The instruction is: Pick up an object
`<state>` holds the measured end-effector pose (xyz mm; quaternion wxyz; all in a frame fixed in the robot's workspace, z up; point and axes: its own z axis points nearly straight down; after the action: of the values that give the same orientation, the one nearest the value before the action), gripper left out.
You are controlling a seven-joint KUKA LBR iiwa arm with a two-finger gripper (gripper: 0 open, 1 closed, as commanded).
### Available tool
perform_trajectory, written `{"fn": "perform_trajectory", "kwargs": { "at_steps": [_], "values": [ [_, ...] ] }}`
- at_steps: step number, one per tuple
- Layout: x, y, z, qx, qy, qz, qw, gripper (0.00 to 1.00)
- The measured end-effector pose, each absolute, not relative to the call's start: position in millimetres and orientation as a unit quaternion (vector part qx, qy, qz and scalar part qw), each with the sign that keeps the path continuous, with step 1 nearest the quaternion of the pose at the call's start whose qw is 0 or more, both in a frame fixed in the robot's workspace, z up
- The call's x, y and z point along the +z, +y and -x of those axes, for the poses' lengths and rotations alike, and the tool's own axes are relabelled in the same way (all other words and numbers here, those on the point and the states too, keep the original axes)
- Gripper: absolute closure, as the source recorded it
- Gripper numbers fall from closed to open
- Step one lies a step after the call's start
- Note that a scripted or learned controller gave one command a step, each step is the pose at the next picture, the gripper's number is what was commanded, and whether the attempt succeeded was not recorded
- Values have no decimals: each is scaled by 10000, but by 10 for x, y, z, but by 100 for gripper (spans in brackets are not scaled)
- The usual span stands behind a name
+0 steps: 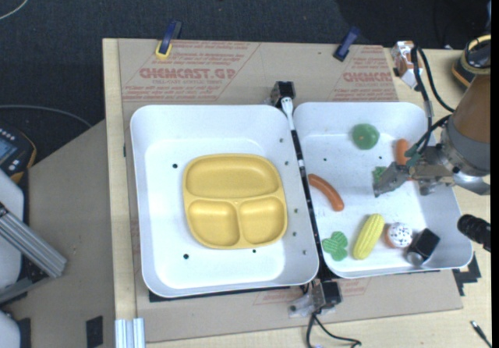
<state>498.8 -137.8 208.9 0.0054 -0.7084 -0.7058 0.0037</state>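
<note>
Here, from the fixed camera above the bench, two shallow white bins sit side by side on a brown board. The left bin (148, 206) holds a yellow divided plate (234, 200), lying flat near its middle with three compartments facing up.

The right bin (327, 122) carries the loose objects. A green round piece (364, 135) lies toward the far side. An orange sausage (326, 191) lies at a slant near the bin's left wall. Along the near edge sit a small green leafy piece (336, 244), a yellow corn cob (368, 236) just beside it, a white speckled ball (399, 235) and a black-and-grey block (422, 246) near the right corner. A small orange piece (401, 151) rests close to the arm's wrist.

The arm reaches in from the right, and its gripper (383, 181) hangs low over the right bin, between the sausage and the orange piece. A bit of green shows at its tip, but whether that lies between the fingers cannot be told, nor whether they are spread or pressed together.
</note>
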Motion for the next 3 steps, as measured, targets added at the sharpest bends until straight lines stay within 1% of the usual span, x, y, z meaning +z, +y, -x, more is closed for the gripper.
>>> {"fn": "perform_trajectory", "kwargs": {
  "at_steps": [1, 2, 3],
  "values": [
    [2150, -1376, -5017, 0, -7071, 7071, -1, 0],
    [1520, -1362, -4979, 15, -7069, 7073, 35, 0],
    [935, -1268, -5008, 12, -7072, 7070, 34, 0]
  ]
}}
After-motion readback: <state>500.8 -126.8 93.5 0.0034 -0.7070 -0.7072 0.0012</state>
